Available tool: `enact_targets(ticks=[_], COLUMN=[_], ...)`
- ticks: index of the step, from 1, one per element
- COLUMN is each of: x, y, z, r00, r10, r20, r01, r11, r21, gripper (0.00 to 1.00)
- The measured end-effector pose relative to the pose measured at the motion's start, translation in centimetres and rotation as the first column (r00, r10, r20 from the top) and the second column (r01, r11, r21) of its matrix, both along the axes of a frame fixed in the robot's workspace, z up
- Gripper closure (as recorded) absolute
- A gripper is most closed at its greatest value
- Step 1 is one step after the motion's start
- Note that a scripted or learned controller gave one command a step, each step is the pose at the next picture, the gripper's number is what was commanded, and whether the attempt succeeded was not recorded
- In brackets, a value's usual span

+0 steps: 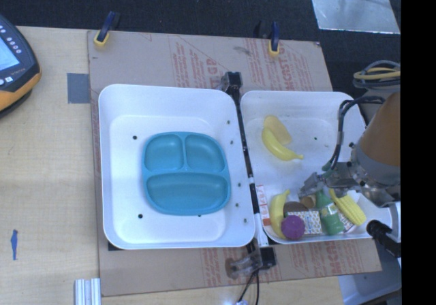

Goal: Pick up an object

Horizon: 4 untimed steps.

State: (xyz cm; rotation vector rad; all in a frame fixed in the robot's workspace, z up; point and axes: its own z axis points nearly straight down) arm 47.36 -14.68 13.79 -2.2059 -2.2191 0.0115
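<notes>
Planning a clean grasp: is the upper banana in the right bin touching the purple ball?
Apart. The camera view shows bare white bin floor between the upper banana and the purple ball.

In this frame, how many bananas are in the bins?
3, all in the right bin: one banana lying alone toward its far side, one near the front-left corner beside the purple ball, one under the claw. Others may be hidden beneath the arm.

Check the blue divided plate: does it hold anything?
Empty. The blue divided plate lies flat in the left bin, and all three compartments show bare blue.
</notes>
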Motion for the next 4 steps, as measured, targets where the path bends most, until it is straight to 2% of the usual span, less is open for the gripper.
enact_targets(ticks=[1,2,3,4], x=[3.1,11.8,18.0,17.7], y=[4.3,4.8,5.2,5.2], z=[-4.3,-4.5,-4.5,-4.6], r00=[1.0,1.0,1.0,1.0], r10=[0.003,0.002,0.001,-0.001], r20=[0.031,0.02,0.013,0.01], r01=[-0.003,-0.002,-0.001,0.001], r11=[1.0,1.0,1.0,1.0], r21=[-0.013,-0.005,-0.005,-0.004], gripper=[0.0,0.0,0.0,0.0])
